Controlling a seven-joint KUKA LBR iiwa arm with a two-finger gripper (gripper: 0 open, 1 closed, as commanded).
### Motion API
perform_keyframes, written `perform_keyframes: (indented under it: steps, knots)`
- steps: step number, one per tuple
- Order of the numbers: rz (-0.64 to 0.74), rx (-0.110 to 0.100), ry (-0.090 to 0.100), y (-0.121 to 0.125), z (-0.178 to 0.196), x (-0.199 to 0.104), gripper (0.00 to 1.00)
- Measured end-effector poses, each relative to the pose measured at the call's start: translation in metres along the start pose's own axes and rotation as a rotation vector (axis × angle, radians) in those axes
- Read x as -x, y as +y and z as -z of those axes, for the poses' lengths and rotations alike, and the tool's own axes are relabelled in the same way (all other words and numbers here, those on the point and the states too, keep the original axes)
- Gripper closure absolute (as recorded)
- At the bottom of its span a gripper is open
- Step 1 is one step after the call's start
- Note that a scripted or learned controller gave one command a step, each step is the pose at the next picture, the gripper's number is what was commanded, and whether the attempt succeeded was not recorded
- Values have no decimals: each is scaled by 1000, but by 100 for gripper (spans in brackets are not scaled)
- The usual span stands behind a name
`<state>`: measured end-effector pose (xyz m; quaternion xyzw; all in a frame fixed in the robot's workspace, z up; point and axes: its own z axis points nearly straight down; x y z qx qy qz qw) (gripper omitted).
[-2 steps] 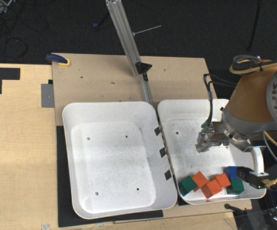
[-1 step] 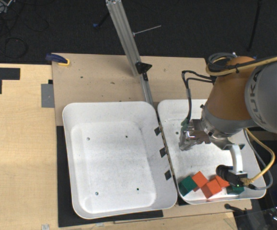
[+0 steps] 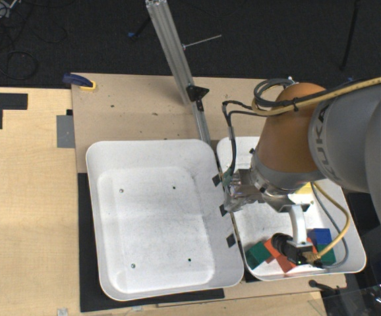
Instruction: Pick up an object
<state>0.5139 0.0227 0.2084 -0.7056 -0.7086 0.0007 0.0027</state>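
My gripper [image 3: 238, 195] hangs under the arm's grey wrist, over the left part of the right bin [image 3: 356, 259], close to the wall shared with the left bin. The wrist hides most of it. Several small things lie in the right bin's near end: a green block [image 3: 259, 253], a red block [image 3: 283, 263] touching it, and a blue block [image 3: 321, 237] further right. A yellow thing [image 3: 303, 189] peeks out from under the arm. I see nothing held in the gripper.
The left bin [image 3: 105, 157] lies beside the right one. A slanted aluminium bar [image 3: 174, 51] rises from the bench behind the bins. A blue and yellow thing [image 3: 80, 81] lies at the bench's far left corner.
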Motion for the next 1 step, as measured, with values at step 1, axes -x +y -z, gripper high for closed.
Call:
perform_keyframes:
  steps: [1]
  knots:
    - [2,2,-1,0,15,-57,100]
